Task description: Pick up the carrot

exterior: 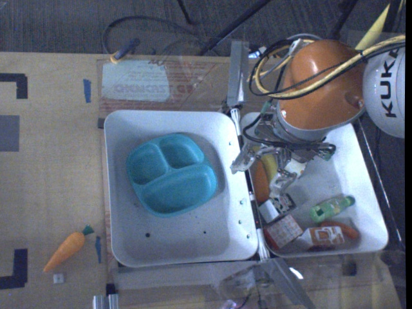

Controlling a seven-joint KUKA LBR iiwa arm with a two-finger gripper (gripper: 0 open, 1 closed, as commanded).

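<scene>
None of the pick is done yet, as far as you can judge. The carrot (65, 250) lies on the bare desk (51, 172) at the lower left, outside both bins and just beside the left bin (167, 250) near its lower-left corner, orange body slanting up to a green top. Nothing touches it.

Your arm (318, 85) hangs over the right bin (367, 172) instead, well apart from the carrot — the whole left bin, with its blue divided plate (170, 172), sits between them. The claw (277, 172) points down into the right bin's left side, near a yellow-orange piece (262, 172), a green bottle (331, 206) and a small packet (325, 235). Whether the claw is apart or together you cannot tell from here; no object is visibly gripped in it.

So everything remains: cross over the left bin, come down on the carrot, close, lift.
</scene>
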